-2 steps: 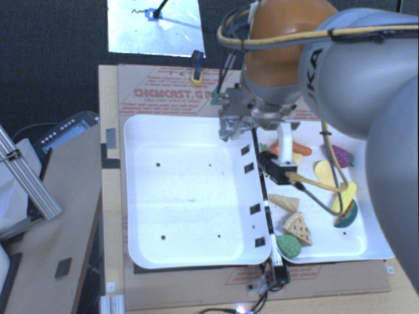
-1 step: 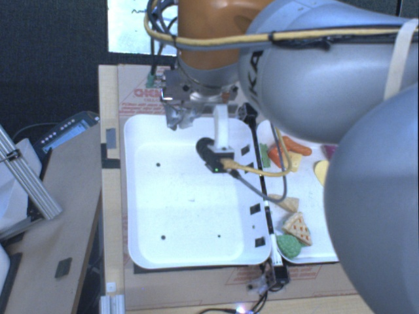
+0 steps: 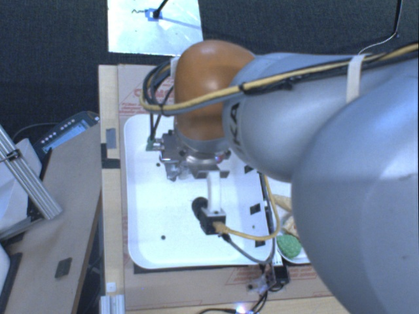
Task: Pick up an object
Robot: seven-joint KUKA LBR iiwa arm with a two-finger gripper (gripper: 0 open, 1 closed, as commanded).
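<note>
Green rounded object (image 3: 289, 246) sits just right of left bin (image 3: 147, 244); probably light, soft. Take it across the middle. Over that bin, gripper (image 3: 175, 170); cannot tell how open.

Two white bins (image 3: 141, 227) and one green object (image 3: 289, 246).

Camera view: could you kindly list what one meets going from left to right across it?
Slanted metal rail → grey device with a blue strip → left white bin → small green object.
</note>
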